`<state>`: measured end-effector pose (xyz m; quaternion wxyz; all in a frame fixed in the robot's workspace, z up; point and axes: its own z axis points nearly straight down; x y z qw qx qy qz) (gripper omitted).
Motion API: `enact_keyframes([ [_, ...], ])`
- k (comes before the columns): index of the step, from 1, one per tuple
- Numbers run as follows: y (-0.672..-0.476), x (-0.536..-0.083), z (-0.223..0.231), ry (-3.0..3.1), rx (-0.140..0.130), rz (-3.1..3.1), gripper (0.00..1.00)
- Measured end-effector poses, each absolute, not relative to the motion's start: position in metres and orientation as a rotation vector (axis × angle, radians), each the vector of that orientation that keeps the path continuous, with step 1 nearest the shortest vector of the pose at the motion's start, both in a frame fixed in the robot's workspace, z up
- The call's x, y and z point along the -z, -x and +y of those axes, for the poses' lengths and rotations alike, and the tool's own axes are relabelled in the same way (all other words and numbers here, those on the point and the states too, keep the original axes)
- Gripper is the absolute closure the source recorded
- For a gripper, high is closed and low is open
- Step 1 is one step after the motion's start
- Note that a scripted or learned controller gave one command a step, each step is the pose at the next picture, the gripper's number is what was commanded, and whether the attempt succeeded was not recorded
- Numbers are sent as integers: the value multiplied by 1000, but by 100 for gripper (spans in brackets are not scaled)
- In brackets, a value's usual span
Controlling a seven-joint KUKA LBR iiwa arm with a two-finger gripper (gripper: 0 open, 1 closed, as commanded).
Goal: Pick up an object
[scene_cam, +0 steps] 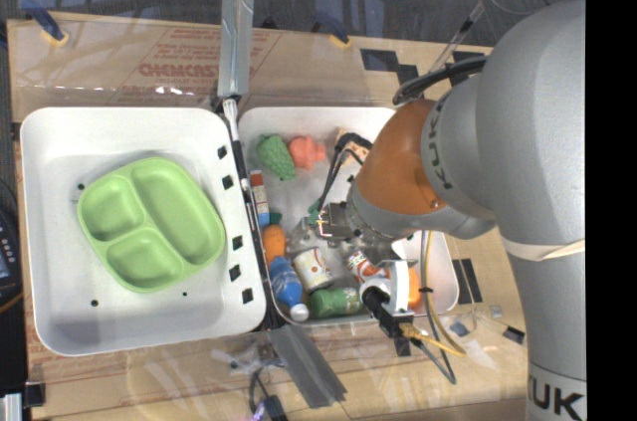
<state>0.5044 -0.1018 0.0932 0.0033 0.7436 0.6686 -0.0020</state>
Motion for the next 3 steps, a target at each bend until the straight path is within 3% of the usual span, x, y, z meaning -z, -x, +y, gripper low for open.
enact_keyframes([
  [1,-534,-91,-120,-2559,3,1826,0],
  [2,-513,-152,-176,-2473,2,1940,0],
  [3,-478,-92,-192,-2532,-1,1863,0],
])
